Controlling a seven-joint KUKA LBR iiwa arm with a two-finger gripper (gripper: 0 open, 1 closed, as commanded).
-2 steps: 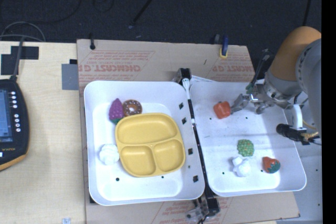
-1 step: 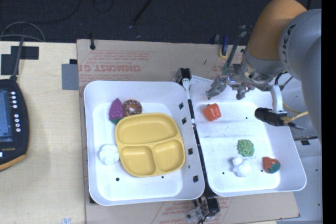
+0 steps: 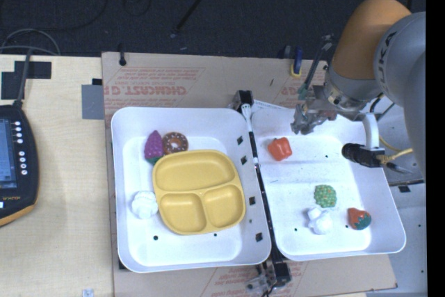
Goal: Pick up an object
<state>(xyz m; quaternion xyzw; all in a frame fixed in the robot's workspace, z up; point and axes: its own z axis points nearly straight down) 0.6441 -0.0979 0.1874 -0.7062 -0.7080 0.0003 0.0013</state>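
My gripper [image 3: 304, 124] hangs over the far edge of the right bin [image 3: 389, 233], just up and right of a red-orange pepper toy [image 3: 279, 149]. Nothing shows between its fingers. Nearer the front of that bin lie a green bumpy ball [image 3: 325, 195], a small white toy [image 3: 319, 221] and a red-and-green strawberry-like toy [image 3: 359, 218].
The left bin [image 3: 128, 233] holds a yellow divided plate [image 3: 198, 190], a purple toy [image 3: 153, 146], a chocolate doughnut [image 3: 175, 142] and a white ball [image 3: 144, 204]. A black-and-orange pendant [image 3: 12, 163] lies on the bench at far left. A ridge divides the two bins.
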